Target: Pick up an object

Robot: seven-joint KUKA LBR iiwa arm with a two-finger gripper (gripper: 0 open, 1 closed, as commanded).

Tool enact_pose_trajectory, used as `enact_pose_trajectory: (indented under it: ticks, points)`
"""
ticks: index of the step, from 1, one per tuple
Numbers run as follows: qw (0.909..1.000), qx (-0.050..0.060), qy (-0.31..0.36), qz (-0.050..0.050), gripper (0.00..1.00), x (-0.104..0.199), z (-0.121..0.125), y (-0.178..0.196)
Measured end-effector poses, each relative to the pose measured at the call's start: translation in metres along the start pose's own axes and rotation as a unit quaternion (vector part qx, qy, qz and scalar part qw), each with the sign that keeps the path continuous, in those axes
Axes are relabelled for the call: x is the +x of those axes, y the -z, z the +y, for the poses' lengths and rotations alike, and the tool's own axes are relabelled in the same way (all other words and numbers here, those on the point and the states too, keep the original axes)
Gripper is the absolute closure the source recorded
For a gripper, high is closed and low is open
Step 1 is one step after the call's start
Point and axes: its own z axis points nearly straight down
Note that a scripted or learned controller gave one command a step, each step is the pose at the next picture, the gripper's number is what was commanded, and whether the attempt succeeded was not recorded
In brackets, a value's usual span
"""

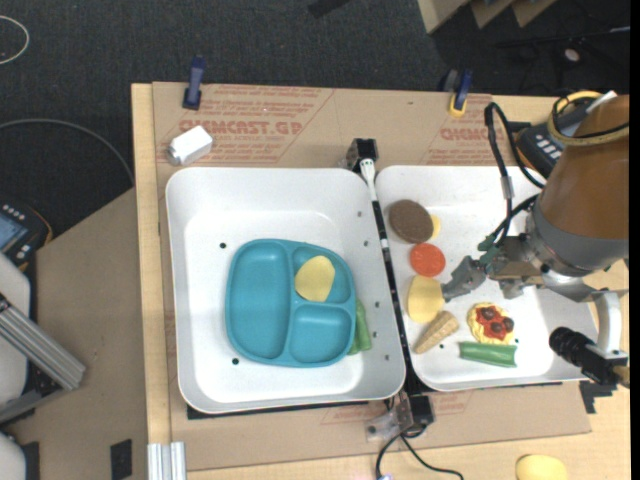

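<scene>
My gripper point(482, 281) hangs over the right bin point(520, 183), open, with nothing between its fingers. Just below it lies a small yellow pizza-like toy with red spots point(492, 323). To its left are a red-orange disc point(428, 259), a pale yellow piece point(424, 297) and a tan wedge point(436, 332). A brown round toy point(408, 220) sits further back, and a green bean point(487, 353) lies near the front wall.
The left bin point(200, 268) holds a teal divided plate point(265, 303) with a yellow piece point(315, 279) in its upper right compartment and a green strip point(361, 330) at its right edge. The orange-banded arm point(590, 188) covers the right bin's right side.
</scene>
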Motion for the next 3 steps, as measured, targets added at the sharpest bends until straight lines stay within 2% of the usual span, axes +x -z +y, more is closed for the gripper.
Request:
enact_pose_trajectory:
  ticks: [1,2,3]
  points:
    - [0.9999,-0.011,-0.002,-0.003,1.0,-0.004,0.003,0.019]
    - [1.0,-0.006,-0.003,-0.003,1.0,-0.051,0.055,-0.102]
    - [1.0,-0.009,-0.003,-0.002,1.0,-0.062,0.026,-0.134]
